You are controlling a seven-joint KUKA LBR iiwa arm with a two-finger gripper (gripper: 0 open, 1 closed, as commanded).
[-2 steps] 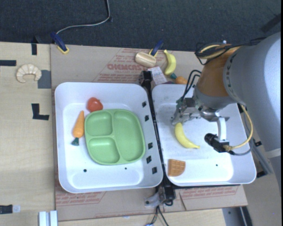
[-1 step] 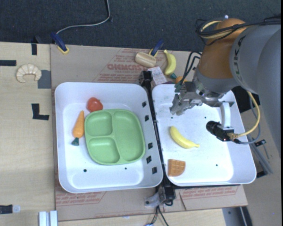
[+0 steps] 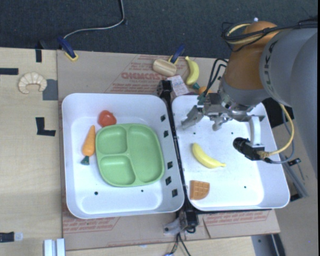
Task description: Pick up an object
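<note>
My gripper [image 3: 204,119] hangs over the upper part of the right bin [image 3: 266,193], its two grey fingers spread apart with nothing between them. A yellow banana [image 3: 206,157] lies in the right bin, below the gripper and apart from it. A brown waffle piece [image 3: 199,190] sits near that bin's front left corner. In the left bin [image 3: 77,196] lie a green divided plate [image 3: 130,154], an orange carrot [image 3: 89,141] at the plate's left and a red tomato [image 3: 106,118] above it.
Behind the bins, on the cardboard, rest a bread roll [image 3: 164,66], a second banana [image 3: 192,71] and a small packet [image 3: 177,84]. A croissant [image 3: 32,82] lies on the bench at far left. The grey arm [image 3: 277,52] covers the right bin's upper right.
</note>
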